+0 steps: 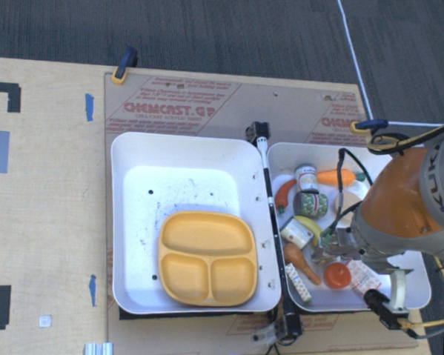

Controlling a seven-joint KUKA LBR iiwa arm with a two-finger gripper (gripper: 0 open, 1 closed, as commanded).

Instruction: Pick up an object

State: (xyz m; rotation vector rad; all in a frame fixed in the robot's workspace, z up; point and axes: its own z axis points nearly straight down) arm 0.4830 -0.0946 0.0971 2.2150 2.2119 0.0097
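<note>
At right of frame, the claw [329,249] sits low among crowded toys in the right white bin [421,291]; its grip I cannot tell. It could pinch two or knock the small red tomato-like ball [337,275] aside.

Protective sheet [233,107] under the bins: carried red print reading "CHEMCAST GP", seen at 12 o'clock above the left bin [124,205].
Same sheet, 1 o'clock corner: bore the same red print again, cut short by the arm to something like "CHEMCA".
Smaller red lines above each logo: were too fine to read.
Small jar [306,177] in the right bin [424,291]: had a label, its wording too small to make out.
White packet [363,277] at 4 o'clock: showed reddish print, unreadable.
</note>
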